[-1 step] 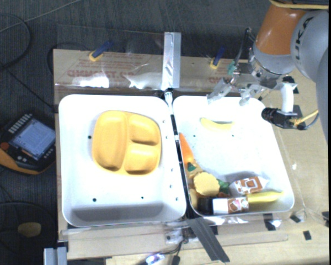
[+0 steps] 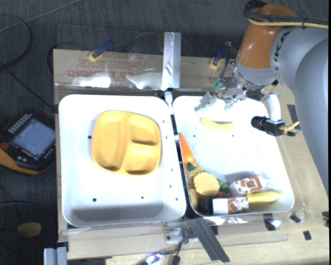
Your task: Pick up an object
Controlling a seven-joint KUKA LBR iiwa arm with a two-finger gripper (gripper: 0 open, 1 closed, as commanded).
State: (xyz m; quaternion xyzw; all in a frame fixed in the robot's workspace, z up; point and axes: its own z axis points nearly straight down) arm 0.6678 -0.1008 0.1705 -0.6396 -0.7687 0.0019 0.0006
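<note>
I see my arm (image 2: 276, 43) reaching over the right bin (image 2: 265, 148), far edge. The gripper (image 2: 220, 97) hangs spread, pinching nothing, just above the banana (image 2: 216, 123). Risk: fingers skid off that curved peel or clip the rim.

Two white bins (image 2: 121, 211) on a tan bench (image 2: 66, 65). In the left bin, a yellow-orange divided plate (image 2: 126, 141). In the right bin (image 2: 265, 159), a pale yellow banana (image 2: 216, 123) near the far wall; along the near wall, an orange carrot (image 2: 185, 148), a yellow lumpy toy (image 2: 206, 184), a dark bottle with a red-and-white label (image 2: 229, 205), a small brown-and-white carton (image 2: 247, 186). Above, a grey arm (image 2: 303, 54) with an orange band (image 2: 262, 37). Left of the bench, a black-and-orange handset with a blue screen (image 2: 23, 143) on dark grey carpet (image 2: 22, 37).
</note>
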